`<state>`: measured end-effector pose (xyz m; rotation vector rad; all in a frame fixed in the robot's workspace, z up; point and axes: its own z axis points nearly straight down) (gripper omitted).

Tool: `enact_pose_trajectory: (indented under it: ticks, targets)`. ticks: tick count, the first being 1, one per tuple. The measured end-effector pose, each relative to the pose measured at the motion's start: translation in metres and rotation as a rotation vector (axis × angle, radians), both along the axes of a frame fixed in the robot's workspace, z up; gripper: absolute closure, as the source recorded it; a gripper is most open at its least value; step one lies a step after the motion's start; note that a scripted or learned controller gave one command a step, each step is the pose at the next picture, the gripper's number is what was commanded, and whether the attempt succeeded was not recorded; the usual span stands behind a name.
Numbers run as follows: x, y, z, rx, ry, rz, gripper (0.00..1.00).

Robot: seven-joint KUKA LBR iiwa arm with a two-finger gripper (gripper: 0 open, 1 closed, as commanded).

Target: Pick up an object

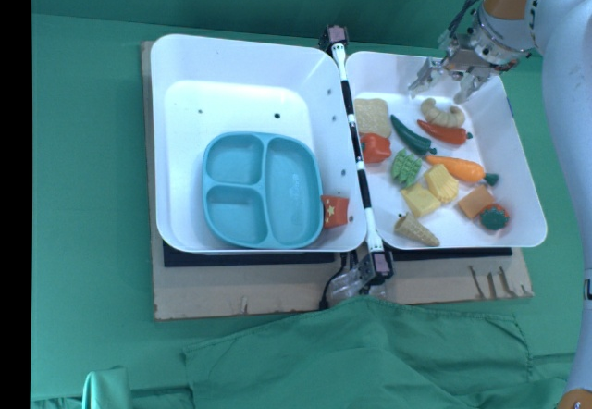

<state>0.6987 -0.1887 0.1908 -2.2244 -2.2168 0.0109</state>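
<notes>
Arm reaching in over the right bin's far edge.
The gripper (444, 83) hangs with fingers spread and nothing between them, just above a pale croissant (442, 112) near the right bin (523, 167)'s far edge.

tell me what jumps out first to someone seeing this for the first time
The blue divided plate in the left bin stands out most, with a small red box by its right edge. Next comes the right bin, crowded with toy food, such as a carrot and a cone. The gripper hangs open over that bin's far end, holding nothing.
</notes>
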Motion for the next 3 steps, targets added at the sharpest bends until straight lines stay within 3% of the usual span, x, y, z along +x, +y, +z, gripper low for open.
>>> enact_pose_trajectory:
  ticks: [1,2,3]
  targets:
    - [0.003,0.013,0.033,0.000,-0.015,0.002,0.00]
    - [0.002,0.002,-0.005,0.009,0.002,0.004,0.00]
    - [0.002,0.001,0.020,0.001,-0.013,0.001,0.00]
